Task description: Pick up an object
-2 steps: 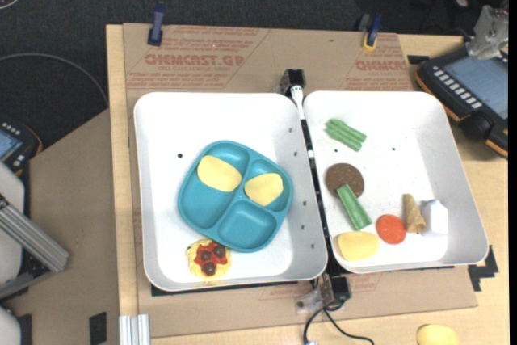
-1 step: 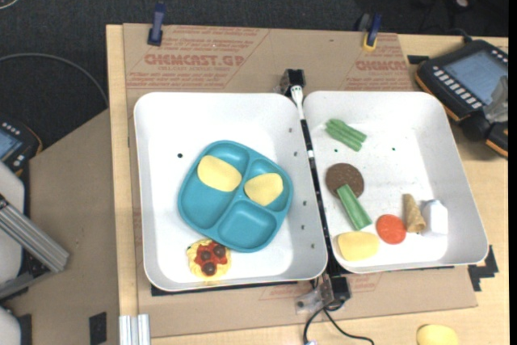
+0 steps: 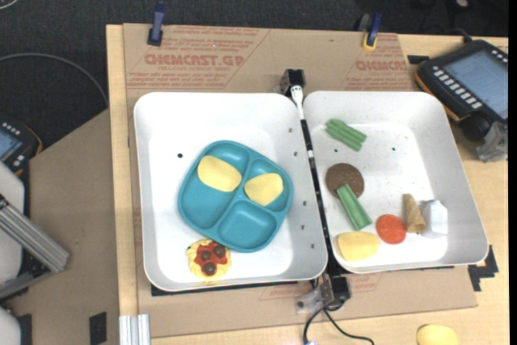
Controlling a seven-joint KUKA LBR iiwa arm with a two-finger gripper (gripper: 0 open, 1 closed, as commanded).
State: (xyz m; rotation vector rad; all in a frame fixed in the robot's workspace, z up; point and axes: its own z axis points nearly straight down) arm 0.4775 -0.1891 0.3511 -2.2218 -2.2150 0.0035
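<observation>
The right bin (image 3: 436, 121) holds a green pod (image 3: 346, 134) near its back, a brown disc (image 3: 344, 176) with a green stick (image 3: 353, 207) just below it, a yellow piece (image 3: 357, 246), a red ball (image 3: 391, 229), a tan cone (image 3: 414, 212) and a white block (image 3: 436, 216) along the front. In the left bin (image 3: 153, 174) lies a blue divided plate (image 3: 233, 196) carrying two yellow pieces (image 3: 219, 173) (image 3: 264, 188). A small pizza toy (image 3: 208, 257) sits at that bin's front.
A tablet-like controller (image 3: 471, 85) rests on the bench at the right, beyond the right bin. Two clamps (image 3: 157, 25) (image 3: 371, 30) grip the board's far edge. A yellow object (image 3: 437, 334) lies at the bottom right, off the bins.
</observation>
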